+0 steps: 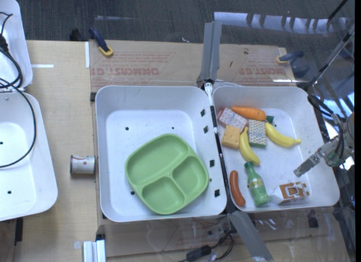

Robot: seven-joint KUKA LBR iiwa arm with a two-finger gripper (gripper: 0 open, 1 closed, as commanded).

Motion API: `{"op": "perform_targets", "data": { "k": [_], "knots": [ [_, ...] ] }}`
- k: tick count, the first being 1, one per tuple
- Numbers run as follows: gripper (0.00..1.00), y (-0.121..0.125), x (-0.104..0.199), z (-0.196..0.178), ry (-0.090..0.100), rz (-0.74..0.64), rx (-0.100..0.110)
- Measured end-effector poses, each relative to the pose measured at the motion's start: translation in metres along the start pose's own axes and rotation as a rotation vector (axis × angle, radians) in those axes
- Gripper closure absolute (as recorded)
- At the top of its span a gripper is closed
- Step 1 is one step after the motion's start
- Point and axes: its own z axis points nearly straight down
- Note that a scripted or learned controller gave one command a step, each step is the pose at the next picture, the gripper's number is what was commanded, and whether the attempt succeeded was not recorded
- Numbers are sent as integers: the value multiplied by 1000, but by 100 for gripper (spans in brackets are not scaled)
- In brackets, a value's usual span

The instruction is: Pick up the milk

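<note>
The milk (294, 192) is seen as a small carton lying on its side in the lower right of the right bin (316, 142), just beside the green bottle (256, 184). It is judged to be a light toy with flat, stiff and rather smooth sides; it is best taken across its narrow width. The gripper (304, 167) is found above and right of it, and whether it is open cannot be told.

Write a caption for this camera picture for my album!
Robot pincer hovers just above the milk carton in the toy-food bin.
</note>
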Motion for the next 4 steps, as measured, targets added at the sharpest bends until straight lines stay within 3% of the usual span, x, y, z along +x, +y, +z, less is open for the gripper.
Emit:
{"op": "perform_targets", "data": {
  "k": [1, 2, 3, 4],
  "knots": [
    [0, 20, 20, 60, -18, -116, -16],
    [0, 18, 17, 61, -14, -105, -16],
    [0, 27, 18, 58, -29, -465, -27],
    [0, 30, 17, 19, -2, -648, -2]
  ]
}}
